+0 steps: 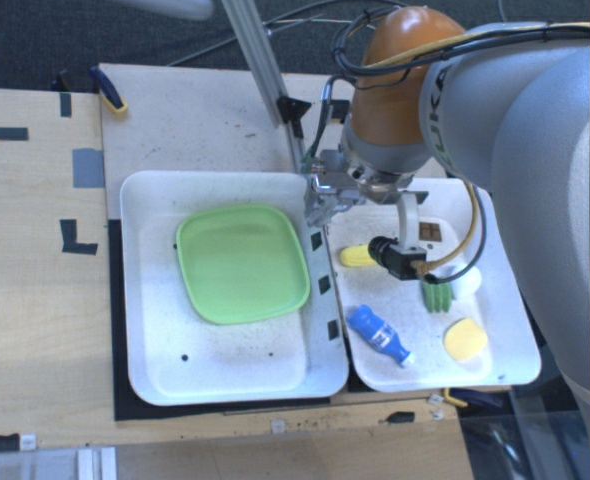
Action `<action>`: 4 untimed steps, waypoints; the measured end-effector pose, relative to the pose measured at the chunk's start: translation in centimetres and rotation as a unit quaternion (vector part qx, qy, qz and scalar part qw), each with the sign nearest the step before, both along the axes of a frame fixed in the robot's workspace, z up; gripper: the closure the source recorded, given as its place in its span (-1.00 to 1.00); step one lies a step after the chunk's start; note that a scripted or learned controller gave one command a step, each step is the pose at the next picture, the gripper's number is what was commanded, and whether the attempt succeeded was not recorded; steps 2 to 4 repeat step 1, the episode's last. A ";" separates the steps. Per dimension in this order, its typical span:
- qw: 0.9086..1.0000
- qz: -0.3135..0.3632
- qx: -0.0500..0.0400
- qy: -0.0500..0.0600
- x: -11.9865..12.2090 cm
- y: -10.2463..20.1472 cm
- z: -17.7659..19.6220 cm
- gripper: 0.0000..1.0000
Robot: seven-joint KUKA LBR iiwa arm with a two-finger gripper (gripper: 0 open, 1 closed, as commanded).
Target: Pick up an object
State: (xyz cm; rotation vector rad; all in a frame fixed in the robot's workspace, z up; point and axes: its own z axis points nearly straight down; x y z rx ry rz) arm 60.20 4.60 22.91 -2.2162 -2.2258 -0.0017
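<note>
Bottle (378,333), blue plastic, lies nearest in right bin (430,368), long axis diagonal. Beside it, yellow lump (465,339), rounded, matte, lemon-like. Behind that, green ribbed piece (436,296). Left bin (175,358) holds green plate (243,263), smooth, squarish, rounded corners. Yellow piece (355,257), small, glossy, long axis across view, sits in right bin by divider. Farthest, claw (322,200) hangs over wall between 2 bins; cannot tell how wide it stands. Judgement: yellow piece is closest candidate, lying toward camera and slightly view-right of claw.

The pale wooden table (35,308) spans the frame's left and bottom. A left bin (155,358) and right bin (505,338) sit touching at centre. Dark tape marks (75,238) lie at left.
</note>
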 end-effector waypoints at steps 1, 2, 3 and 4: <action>1.000 0.000 0.000 0.001 -1.1 4.6 -0.8 1.00; 1.000 0.000 0.000 0.001 -1.1 4.6 -0.8 1.00; 1.000 0.000 0.000 0.001 -1.1 4.6 -0.8 1.00; 1.000 0.000 0.000 0.001 -1.1 4.6 -0.8 1.00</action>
